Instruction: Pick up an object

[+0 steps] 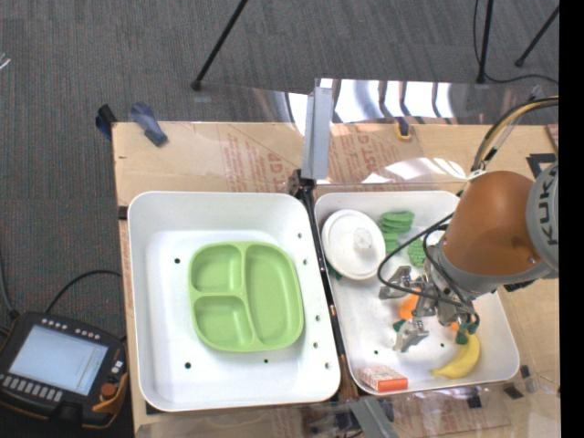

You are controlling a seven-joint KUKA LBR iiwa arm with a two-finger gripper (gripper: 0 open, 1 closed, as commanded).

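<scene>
We saw our gripper point(422, 316), its state unclear, poised over a small orange piece point(407, 309) in the right bin point(504, 336); it looked light, rigid, best pinched across its width.

Left bin point(146, 245): we see a green divided plate point(246, 296) lying in it.
Right bin point(497, 336): we see a white lid point(354, 243), green pieces point(398, 226), a banana point(461, 358) and a small box point(382, 378).
Gripper point(415, 322): we find it low over the right bin, near an orange item point(406, 309).
</scene>
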